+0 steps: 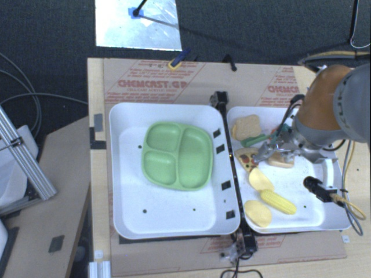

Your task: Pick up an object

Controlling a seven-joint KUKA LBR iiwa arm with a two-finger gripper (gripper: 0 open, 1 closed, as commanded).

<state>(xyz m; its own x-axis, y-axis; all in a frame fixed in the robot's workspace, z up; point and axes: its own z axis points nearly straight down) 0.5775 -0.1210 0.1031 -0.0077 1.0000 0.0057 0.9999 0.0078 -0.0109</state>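
Dark carpet surrounds a wooden bench [145, 80] carrying two white bins. Inside the right bin [324, 216], a tan bread-slice toy [281, 161] lies just right of the gripper [268, 150]; whether its fingers are parted cannot be told. A yellow corn cob [278, 202] lies below the slice.

We see dark carpet [46, 33] around a bench topped with printed cardboard [156, 83]. A shiny metal sheet [138, 16] lies on the floor beyond, and an aluminium frame [20, 155] stands at our left.
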